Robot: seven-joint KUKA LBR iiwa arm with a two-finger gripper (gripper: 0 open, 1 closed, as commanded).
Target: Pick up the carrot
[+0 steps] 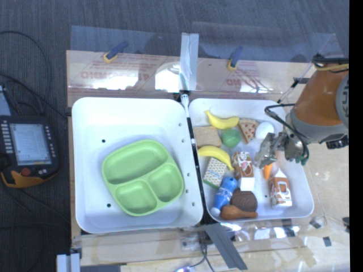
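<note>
**Gripper low over the carrot in the crowded right bin**

Two white bins sit side by side. The left bin [91, 123] holds one thing: a green divided plate [143, 177] with three compartments. The right bin [300, 200] holds the rest. Counted: two bananas, one near the top [222, 120] and one at the left side [214, 154]; one green ball [231, 137]; one pizza slice [248, 130]; one white egg [264, 130]; one slice of bread [207, 135]; one blue bottle [224, 191]; one chicken drumstick [237, 212]; one dark brown round piece [244, 199]; two small cartons, one by the middle [244, 164] and one at the right [280, 190]; one patterned box [215, 171]; and one carrot [268, 170].

The carrot lies in the right half of that bin, between the two cartons, its orange body partly hidden by the gripper [267, 154].

The arm [317, 109] comes in from the right, wrist bent down into the bin. The gripper sits directly above the carrot's upper end; whether its claw is released or clenched cannot be told from this angle.
</note>
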